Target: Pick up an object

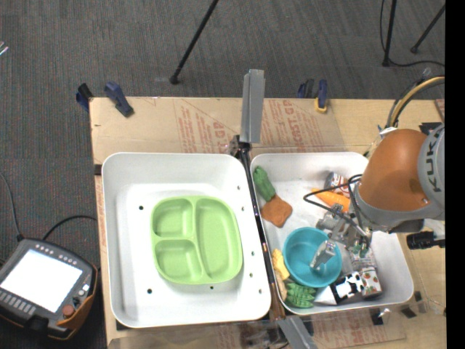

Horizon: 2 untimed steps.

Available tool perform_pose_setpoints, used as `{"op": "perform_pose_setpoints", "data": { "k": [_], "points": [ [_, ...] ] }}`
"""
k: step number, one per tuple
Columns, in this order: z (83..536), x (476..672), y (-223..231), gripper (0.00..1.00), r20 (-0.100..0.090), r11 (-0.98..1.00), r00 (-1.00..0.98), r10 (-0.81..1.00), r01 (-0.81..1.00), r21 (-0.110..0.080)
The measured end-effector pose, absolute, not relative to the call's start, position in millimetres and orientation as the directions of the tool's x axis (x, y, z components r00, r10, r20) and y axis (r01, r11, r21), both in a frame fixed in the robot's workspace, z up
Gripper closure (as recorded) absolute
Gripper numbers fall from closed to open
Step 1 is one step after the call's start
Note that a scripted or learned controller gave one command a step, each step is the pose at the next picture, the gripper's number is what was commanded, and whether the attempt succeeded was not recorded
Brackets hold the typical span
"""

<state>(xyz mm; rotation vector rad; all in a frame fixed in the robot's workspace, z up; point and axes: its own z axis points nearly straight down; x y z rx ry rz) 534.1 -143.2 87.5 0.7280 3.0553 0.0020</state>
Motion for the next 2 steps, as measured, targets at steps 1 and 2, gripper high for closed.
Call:
{"op": "perform_pose_setpoints", "data": {
  "k": [1,2],
  "points": [
    [88,616.7,-82,0.0,-0.002,0.93,-0.93,0.368,0.368,0.004],
    [88,581.4,-152,0.0,-0.001,0.905,-0.905,0.426,0.426,-0.001]
  ]
}}
